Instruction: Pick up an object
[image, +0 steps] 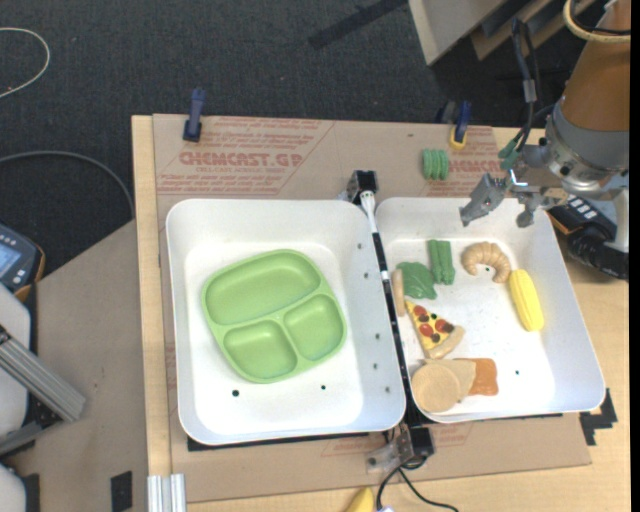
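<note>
Seen from the fixed camera above the bench, two shallow white bins are set side by side on a cardboard sheet. The left bin (190, 330) holds a green divided tray (273, 314), laid flat near its middle. The right bin (575, 350) holds the toy food from which something is to be picked: a croissant (486, 258), a corn cob (525, 298), two green pieces (428, 268), a pizza slice (432, 328), and a round tan piece with an orange one (455, 383) at the near edge. These are spread loosely apart, which probably leaves room for fingers to come down around any one of them. The gripper (503, 203) is poised above the far edge of the right bin, just beyond the croissant, its fingers spread apart with nothing between them. A further green piece (434, 164) lies on the cardboard outside the bins.
</note>
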